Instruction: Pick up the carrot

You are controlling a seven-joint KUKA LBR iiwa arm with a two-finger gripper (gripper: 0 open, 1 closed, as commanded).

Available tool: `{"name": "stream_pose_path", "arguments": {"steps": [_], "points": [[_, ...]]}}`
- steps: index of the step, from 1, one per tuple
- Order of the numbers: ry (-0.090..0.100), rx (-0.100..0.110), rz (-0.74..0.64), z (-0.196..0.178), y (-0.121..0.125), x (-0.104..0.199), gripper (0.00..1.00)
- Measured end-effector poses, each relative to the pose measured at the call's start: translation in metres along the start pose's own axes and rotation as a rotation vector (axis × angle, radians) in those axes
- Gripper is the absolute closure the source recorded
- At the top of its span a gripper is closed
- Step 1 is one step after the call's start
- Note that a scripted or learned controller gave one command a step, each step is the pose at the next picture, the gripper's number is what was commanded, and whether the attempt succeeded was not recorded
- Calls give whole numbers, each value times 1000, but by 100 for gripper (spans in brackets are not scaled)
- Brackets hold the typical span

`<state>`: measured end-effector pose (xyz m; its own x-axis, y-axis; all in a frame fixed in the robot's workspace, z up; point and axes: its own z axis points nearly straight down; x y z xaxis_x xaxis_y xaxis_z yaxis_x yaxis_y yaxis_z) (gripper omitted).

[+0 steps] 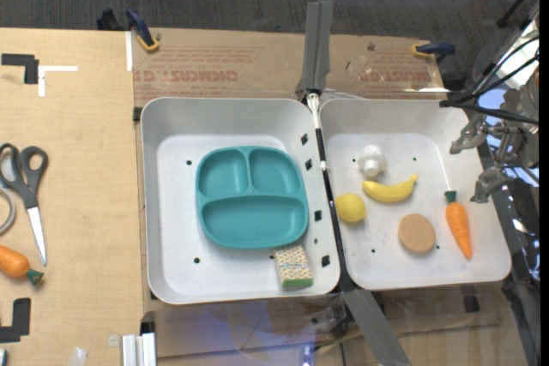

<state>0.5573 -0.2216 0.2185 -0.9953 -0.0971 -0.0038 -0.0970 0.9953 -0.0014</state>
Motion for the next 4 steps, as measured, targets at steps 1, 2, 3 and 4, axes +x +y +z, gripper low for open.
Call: {"name": "stream_pose_path", "arguments": {"steps": [1, 2, 3, 4], "points": [[0, 0, -40, 126, 5, 51, 0], [-4, 3, -46, 116, 6, 48, 100], [0, -1, -17, 48, 77, 57, 100], [0, -1, -187, 63, 5, 52, 100]]}}
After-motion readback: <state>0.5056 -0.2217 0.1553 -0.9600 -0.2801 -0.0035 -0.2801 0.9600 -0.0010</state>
